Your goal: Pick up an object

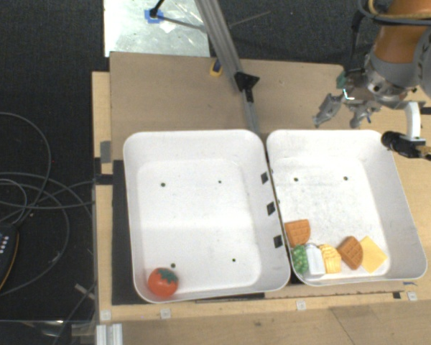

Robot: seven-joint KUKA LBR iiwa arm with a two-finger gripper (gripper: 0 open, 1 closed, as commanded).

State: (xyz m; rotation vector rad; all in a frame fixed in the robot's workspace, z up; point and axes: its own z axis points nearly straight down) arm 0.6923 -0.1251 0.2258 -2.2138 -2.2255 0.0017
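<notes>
The gripper [343, 111] hangs above the counter [294, 95], just beyond the right bin [399, 185]. Its jaws are spread apart. They grasp nothing.

Matt white plastic bins [201, 146], glossy red tomato [162, 282], bare brown board bench [287, 95], metal pole [219, 27]

Two white bins [201, 146] sit side by side on one counter [172, 92]. The left bin holds one red tomato [162, 282]. The right bin [345, 146] holds six small food pieces [330, 254]: two brown, two yellow, one green, one white.
</notes>
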